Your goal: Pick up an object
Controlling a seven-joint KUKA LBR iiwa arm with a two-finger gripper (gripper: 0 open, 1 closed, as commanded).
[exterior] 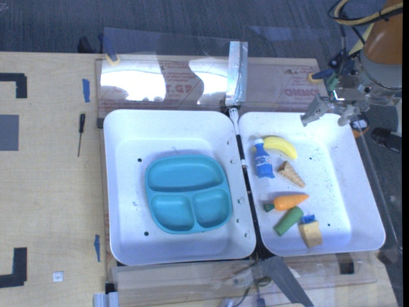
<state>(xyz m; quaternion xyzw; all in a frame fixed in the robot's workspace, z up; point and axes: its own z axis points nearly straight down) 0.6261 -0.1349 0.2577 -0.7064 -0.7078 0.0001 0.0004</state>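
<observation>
1. Two white bins sit side by side on the desk (45, 171); we see a teal divided tray (187, 192) in the left bin (121, 133).
2. We find the right bin (339, 171) holding a banana (281, 147), blue bottle (262, 160), cone (291, 174), carrot (287, 201), green piece (287, 220) and a tan block (311, 233), all close together.
3. Our pincer (332, 110) hangs above the right bin's far edge, apart from the objects; we cannot tell how wide it stands, and nothing shows in it.
</observation>
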